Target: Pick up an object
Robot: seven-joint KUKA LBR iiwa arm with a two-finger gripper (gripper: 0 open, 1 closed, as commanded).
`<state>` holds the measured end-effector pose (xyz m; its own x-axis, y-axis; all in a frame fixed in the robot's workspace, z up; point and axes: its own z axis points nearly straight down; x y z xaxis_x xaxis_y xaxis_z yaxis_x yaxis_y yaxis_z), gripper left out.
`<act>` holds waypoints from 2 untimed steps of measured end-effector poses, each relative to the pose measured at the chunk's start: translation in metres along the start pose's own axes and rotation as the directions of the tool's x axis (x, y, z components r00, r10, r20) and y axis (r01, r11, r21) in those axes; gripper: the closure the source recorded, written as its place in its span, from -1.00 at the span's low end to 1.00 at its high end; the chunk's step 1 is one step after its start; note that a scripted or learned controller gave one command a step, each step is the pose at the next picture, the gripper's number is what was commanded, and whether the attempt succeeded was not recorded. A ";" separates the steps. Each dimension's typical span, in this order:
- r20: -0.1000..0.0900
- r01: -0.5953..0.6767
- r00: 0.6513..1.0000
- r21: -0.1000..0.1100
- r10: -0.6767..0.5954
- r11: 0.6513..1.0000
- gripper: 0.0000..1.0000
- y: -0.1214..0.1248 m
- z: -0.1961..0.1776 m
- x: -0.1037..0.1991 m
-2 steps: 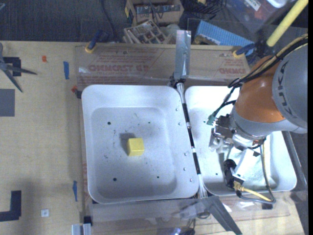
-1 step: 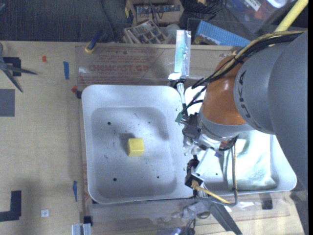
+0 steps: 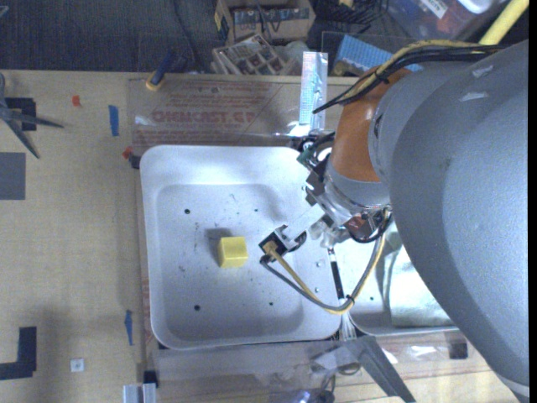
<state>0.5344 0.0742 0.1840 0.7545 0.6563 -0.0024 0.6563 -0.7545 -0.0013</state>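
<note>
The claw [image 3: 329,232] is held over the right part of the left bin [image 3: 172,164]; whether it is open or closed cannot be told. The yellow block [image 3: 232,251] lies at its nine o'clock, well apart. The claw should be centred above the block before it is lowered. Only small dark specks [image 3: 186,212] are scattered around, so the way seems free.

Block [image 3: 233,251] matt; bin [image 3: 168,175] glossy plastic (w/ specks).

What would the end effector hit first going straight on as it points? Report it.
Probably the white bin's bare floor near its right wall; the yellow block sits well left of that line. Depth is unclear.
</note>
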 end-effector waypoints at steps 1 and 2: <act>-0.001 -0.203 0.979 0.000 0.203 0.979 1.00 0.051 -0.015 0.027; 0.001 -0.176 0.984 0.002 0.176 0.984 1.00 0.039 -0.070 -0.056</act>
<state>0.5182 0.0077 0.2546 0.8582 0.5133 -0.0032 0.5133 -0.8582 -0.0033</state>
